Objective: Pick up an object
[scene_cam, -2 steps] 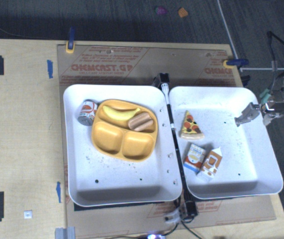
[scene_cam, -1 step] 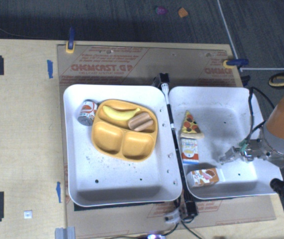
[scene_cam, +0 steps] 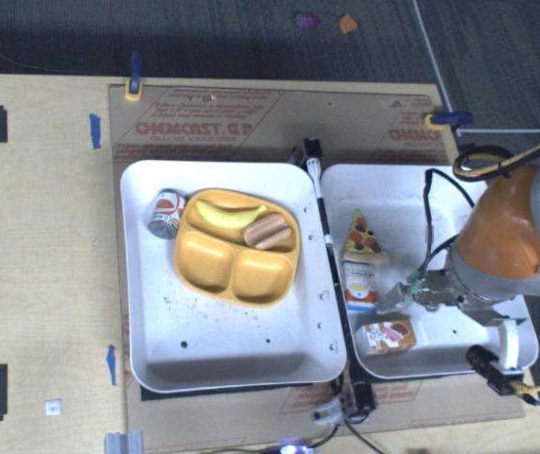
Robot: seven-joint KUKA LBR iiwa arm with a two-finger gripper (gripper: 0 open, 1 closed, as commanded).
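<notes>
Holding a can [scene_cam: 165, 214], the left bin [scene_cam: 147, 329] also carries a yellow tray [scene_cam: 222, 268]; claw [scene_cam: 409, 291] state unreadable.

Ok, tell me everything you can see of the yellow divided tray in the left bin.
The yellow divided tray looks like glossy moulded plastic with rounded corners and three compartments: one long one at the back, two smaller ones in front. It lies flat and slightly rotated in the far half of the left bin. The back compartment holds a banana and a hot dog; the front two look bare. A can lies against its left corner.
</notes>
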